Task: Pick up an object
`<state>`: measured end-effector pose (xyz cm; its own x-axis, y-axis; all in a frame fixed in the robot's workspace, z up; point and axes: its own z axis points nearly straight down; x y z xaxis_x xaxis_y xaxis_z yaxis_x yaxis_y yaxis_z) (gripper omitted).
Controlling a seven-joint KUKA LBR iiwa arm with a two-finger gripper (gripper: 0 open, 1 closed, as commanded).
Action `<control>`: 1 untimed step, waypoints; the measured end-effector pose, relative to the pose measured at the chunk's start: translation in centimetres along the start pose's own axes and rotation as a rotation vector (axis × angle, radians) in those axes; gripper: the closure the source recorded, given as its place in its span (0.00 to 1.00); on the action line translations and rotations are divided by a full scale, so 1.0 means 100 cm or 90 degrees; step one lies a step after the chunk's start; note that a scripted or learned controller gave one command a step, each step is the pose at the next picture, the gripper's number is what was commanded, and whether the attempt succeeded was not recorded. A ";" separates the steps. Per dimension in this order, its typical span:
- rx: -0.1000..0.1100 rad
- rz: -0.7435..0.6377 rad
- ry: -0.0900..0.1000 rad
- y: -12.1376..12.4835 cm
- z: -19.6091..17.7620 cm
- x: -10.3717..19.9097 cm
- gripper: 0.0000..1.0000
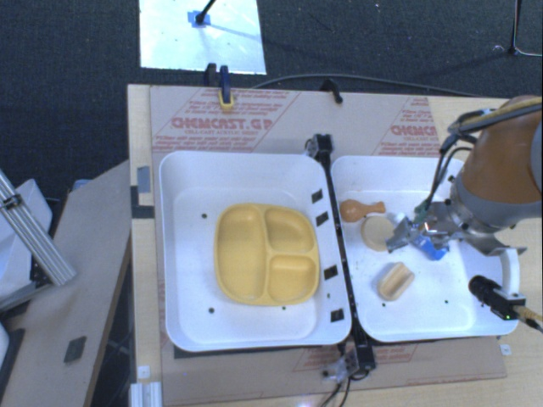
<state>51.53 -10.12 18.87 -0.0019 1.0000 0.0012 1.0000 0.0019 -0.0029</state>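
In the right bin [441,320] lie a tan bread-like block [394,280], a round beige disc [375,232] and a small orange spoon-shaped piece [360,209]. My gripper [409,232] hangs low over this bin, just right of the beige disc and above the tan block. A small blue object [434,247] shows right beside the gripper, partly hidden by it. Whether the gripper touches or holds it is unclear.
The left bin [182,227] holds a yellow divided plate [267,254]. A black divider [333,244] with clips runs between the bins. The arm's orange and grey body [505,176] covers the right bin's far right corner.
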 end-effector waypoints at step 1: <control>0.000 0.001 0.000 0.005 0.059 -0.007 0.00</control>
<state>51.97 -10.78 12.99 -0.0010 1.0000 0.0006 1.0000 0.0010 -0.0026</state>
